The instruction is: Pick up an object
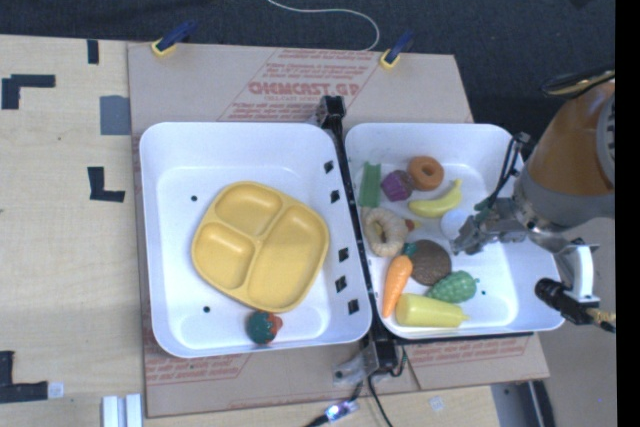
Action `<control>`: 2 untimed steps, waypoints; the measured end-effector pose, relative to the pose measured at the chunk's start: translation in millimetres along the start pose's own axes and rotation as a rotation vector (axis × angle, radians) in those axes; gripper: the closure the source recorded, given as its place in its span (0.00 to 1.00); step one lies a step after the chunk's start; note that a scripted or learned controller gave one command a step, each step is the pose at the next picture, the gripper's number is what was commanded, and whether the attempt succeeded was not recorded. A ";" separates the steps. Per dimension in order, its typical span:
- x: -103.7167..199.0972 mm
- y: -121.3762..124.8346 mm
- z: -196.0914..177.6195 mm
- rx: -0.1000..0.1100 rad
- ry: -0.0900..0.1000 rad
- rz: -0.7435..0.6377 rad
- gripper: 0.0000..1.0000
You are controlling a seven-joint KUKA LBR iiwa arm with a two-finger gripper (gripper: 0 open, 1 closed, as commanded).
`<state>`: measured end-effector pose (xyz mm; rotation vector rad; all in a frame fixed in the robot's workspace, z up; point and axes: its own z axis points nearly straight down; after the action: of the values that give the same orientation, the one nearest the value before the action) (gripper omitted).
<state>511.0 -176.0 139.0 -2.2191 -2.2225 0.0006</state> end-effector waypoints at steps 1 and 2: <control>-2.6 -1.9 -42.3 -0.002 -0.001 0.000 1.00; -2.0 -1.2 -87.8 -0.004 -0.001 0.000 1.00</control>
<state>509.9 -178.0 226.8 -2.2210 -2.2253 -0.0020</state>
